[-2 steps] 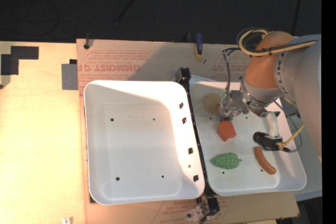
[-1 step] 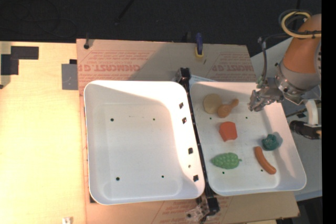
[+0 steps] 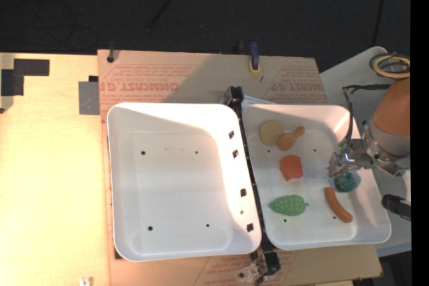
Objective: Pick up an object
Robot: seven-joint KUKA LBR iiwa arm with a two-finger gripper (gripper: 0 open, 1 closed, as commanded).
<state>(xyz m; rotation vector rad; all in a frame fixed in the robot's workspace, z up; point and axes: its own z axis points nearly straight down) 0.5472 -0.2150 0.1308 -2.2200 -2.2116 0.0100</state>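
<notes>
A small teal object (image 3: 346,182) sits near the right wall of the right bin (image 3: 322,241), the gripper (image 3: 343,165) poised directly over it — grip state impossible to tell. Left of the teal piece lie an orange block (image 3: 291,167) and a green leafy toy (image 3: 289,205) — an orange sausage (image 3: 338,205) just below.

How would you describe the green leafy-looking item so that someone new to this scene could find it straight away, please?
Start at the right white bin, the one the arm reaches into. Look along its near edge, left of the sausage and below the orange-red block. The green leafy piece lies there flat, a bumpy oval, the only light green item; the teal object under the gripper is darker and rounder.
</notes>
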